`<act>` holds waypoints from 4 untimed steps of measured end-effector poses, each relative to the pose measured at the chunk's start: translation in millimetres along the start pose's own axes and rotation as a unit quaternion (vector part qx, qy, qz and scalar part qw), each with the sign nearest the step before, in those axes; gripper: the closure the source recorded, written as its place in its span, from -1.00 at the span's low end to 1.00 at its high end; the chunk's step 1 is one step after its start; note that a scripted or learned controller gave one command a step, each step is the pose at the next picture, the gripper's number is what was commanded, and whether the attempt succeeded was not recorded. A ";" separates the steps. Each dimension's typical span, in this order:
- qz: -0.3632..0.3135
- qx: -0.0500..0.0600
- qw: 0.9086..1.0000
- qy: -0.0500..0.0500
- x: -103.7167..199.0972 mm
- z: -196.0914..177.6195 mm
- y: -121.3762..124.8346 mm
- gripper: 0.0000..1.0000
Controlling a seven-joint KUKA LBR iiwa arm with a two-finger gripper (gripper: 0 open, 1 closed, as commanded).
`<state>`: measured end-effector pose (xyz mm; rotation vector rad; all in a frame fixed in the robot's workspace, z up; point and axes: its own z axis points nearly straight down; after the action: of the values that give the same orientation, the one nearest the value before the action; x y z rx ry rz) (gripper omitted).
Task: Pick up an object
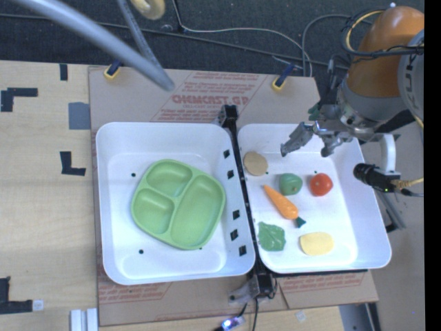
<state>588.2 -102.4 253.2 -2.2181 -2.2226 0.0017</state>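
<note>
The gripper [309,141] hangs over the right bin's [365,216] far edge, jaws spread and holding nothing. Tomato [320,184], green pepper [290,183] and carrot [282,202] crowd mid-bin; a descent could straddle two and slip off both.

One fixed camera looks down on me from above the bench, tilted at a slant, set far enough back to take in both white bins side by side: the left bin [110,185] and the right bin [365,240]. The bench's far edge lies toward the top of the view. My arm [386,54] enters from the view's right side.
</note>
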 end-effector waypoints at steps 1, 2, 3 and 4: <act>0.000 0.002 1.000 -0.001 -0.2 44.3 -4.8 -1.00; 0.000 0.003 1.000 0.000 3.3 107.9 -1.6 -1.00; 0.001 0.002 1.000 -0.001 -4.7 154.8 -1.6 -1.00; -0.001 0.001 1.000 0.000 -3.0 142.6 -0.9 1.00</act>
<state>587.1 -105.3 110.6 -2.2166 -2.2235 0.0041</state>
